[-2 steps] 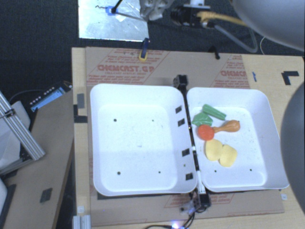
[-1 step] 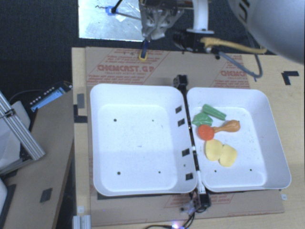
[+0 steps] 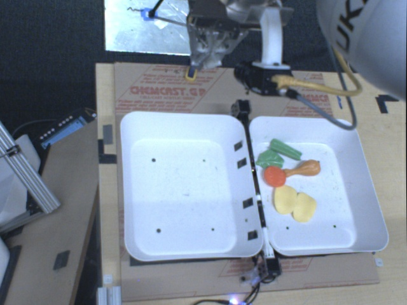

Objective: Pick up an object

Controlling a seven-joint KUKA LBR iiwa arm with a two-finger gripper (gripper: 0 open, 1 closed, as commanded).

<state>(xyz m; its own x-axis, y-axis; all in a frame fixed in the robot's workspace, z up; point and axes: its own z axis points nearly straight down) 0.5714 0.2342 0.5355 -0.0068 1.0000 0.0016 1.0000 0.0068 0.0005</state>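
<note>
My gripper hangs high above the bench's far edge, behind the left bin, with nothing seen between its fingers. The toys lie in the right bin, near its left wall: a green bean-shaped piece, a smaller green piece, a red tomato, an orange drumstick, and two yellow pieces side by side. The gripper is far from all of them, up and to the left.
A black hinge strip runs between the two bins. A grey cable and a yellow cable trail from the arm over the bench's far right. Brown cardboard lies under the bins.
</note>
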